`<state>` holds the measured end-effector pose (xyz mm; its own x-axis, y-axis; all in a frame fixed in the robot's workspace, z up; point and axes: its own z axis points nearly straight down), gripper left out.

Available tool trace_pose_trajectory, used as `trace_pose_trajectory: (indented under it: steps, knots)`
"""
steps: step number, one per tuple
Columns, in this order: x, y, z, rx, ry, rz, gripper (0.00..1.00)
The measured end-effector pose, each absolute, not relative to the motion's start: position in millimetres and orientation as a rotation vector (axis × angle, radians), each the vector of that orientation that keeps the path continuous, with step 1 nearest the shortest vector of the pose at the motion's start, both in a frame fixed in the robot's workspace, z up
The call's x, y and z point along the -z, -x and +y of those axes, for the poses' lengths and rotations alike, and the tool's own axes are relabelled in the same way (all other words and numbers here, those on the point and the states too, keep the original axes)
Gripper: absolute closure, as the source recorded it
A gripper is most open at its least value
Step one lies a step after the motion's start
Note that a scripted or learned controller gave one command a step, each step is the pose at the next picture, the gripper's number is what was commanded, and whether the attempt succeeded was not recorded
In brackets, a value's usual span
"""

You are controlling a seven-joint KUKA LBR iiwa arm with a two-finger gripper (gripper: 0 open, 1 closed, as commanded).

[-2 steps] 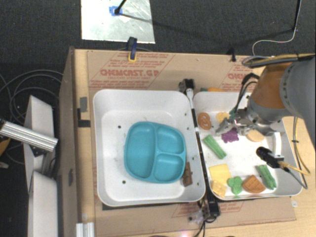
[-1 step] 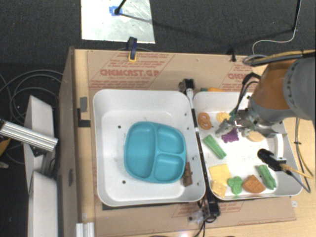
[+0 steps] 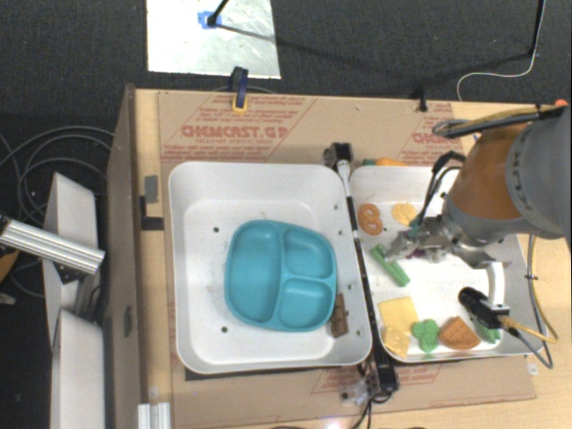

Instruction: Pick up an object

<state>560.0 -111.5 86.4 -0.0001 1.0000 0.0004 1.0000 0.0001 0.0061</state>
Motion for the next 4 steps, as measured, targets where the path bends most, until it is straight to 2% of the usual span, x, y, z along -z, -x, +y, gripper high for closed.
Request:
trace_pose_trajectory:
  steps: [1, 2, 4]
  knots:
    - [-104, -533.7, -95, 0.000, -2.222, 2.223, 0.00]
    - [-86, -609.9, -159, -0.004, -2.213, 2.217, 0.00]
    - [-86, -552.9, -94, -0.003, -2.215, 2.224, 0.00]
